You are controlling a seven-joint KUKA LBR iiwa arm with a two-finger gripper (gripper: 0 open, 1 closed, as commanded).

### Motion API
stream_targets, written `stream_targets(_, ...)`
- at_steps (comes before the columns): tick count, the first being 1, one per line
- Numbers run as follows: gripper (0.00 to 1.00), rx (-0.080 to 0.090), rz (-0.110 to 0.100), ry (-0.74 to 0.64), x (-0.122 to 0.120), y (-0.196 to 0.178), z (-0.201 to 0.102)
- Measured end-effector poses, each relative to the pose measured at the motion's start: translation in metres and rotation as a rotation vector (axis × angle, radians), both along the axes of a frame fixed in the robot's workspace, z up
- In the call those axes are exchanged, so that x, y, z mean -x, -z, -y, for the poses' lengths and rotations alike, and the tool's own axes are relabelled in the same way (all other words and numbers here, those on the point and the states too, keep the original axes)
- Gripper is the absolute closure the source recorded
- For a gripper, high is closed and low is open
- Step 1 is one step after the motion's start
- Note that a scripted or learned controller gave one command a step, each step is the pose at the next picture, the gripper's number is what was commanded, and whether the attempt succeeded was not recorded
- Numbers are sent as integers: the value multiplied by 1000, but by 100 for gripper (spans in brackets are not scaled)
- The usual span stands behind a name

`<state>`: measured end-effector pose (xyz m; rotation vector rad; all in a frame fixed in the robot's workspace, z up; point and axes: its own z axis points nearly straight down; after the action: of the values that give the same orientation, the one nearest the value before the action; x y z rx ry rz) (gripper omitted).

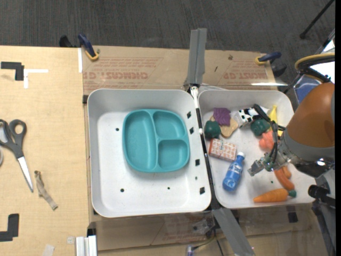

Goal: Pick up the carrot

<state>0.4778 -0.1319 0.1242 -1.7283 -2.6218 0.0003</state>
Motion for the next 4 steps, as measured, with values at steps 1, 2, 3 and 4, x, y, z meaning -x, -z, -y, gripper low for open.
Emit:
stream_targets(1, 100, 2, 1, 46, 0, -60, 79)
stream_targets(2, 100, 1, -2, 309, -10, -18, 36)
stream_targets(3, 100, 2, -2, 581, -55, 33, -4)
stream_targets(4, 100, 3, 1, 540, -66, -3, 73)
